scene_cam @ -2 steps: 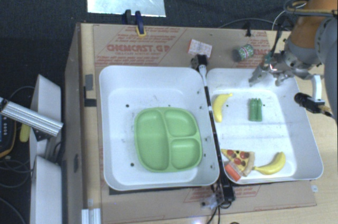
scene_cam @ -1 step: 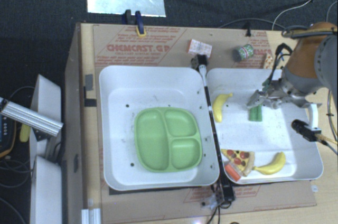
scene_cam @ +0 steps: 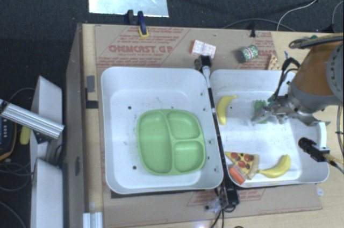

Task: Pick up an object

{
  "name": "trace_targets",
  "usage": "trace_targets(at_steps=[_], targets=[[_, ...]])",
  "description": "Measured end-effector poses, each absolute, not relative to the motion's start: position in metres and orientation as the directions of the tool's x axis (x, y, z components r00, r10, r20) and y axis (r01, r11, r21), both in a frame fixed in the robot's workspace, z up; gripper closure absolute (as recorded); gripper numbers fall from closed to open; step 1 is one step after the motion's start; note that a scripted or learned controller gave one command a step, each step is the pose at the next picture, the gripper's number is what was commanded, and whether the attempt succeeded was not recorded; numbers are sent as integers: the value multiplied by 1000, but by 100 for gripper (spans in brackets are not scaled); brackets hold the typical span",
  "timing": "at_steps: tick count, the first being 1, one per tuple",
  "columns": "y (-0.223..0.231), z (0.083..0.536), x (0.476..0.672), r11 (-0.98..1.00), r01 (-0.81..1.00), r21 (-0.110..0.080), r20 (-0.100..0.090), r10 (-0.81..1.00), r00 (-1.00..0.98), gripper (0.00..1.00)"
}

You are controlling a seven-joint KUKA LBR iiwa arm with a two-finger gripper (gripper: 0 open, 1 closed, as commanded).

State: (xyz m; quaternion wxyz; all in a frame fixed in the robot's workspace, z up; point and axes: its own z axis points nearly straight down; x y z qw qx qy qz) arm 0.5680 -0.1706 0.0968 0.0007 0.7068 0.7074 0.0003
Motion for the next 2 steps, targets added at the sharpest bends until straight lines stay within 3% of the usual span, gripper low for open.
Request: trace_targets(at_steps=[1, 2], targets=[[-183, 164, 670, 5, 1000, 6, -2, 1000, -5, 0], [-178, 120, 631, 3, 1000, 1, 0, 1000, -3, 0]])
